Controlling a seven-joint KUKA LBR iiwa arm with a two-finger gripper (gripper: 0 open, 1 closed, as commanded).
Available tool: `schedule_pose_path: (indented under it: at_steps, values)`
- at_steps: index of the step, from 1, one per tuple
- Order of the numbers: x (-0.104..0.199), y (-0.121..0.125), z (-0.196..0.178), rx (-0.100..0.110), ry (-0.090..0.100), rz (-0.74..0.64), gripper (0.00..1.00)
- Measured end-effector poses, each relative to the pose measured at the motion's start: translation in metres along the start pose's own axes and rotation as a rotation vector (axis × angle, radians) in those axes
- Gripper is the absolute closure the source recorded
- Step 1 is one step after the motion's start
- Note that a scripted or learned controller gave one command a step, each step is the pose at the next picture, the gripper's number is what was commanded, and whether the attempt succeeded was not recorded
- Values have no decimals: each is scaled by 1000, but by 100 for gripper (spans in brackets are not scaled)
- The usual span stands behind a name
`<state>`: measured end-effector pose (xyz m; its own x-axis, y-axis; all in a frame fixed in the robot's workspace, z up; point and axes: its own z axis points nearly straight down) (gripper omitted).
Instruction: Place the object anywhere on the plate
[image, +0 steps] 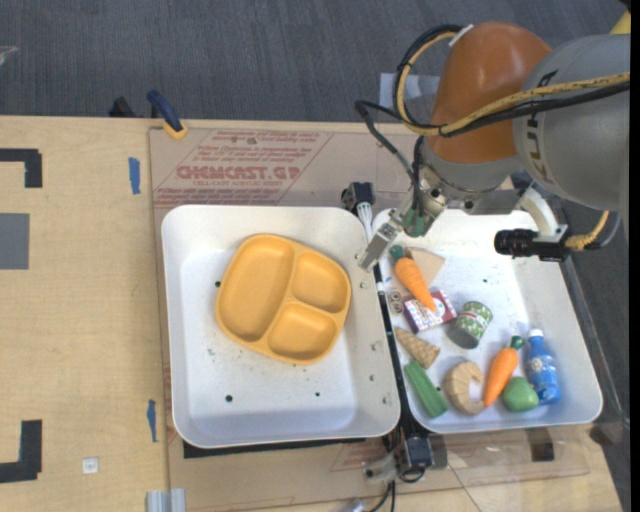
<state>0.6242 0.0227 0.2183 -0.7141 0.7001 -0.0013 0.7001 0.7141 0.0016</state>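
A: Status on the plate (283, 297)?

B: From my remote station: the yellow plate, 3 compartments, lies in the left bin (200, 400) with nothing on it. So nothing is placed yet; I judge the whole job remains: pick, carry, set down.

A: And the hand?

B: The hand (392, 238) hangs right of the plate, over the seam between the 2 bins, at the leafy top of a carrot (414, 282). A silver finger (378, 245) shows. I can't tell whether the fingers are spread or closed, nor whether anything sits between them. I won't log a grasp.

A: Which object is it after?

B: My guess is that carrot, since it lies closest. It rests in the right bin (570, 320), just right of the plate, across the bin walls.

A: Count?

B: 1 plate, 2 bins. In the right bin: 2 carrots, the second (502, 370) farther right of the plate; 1 blue bottle (540, 366); 1 green can (471, 322); 1 purple packet (428, 314); 1 long green vegetable (426, 389); 1 green round piece (520, 396); 1 tan round item (464, 387); 1 cone-like piece (418, 347). A pale wedge (428, 263) sits behind the first carrot.
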Motion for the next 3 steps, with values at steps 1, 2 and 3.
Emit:
schedule_pose_path:
  at_steps: [1,2,3]
  values:
    - [0,0,0,0,0,0,0]
    - [0,0,0,0,0,0,0]
    - [0,0,0,0,0,0,0]
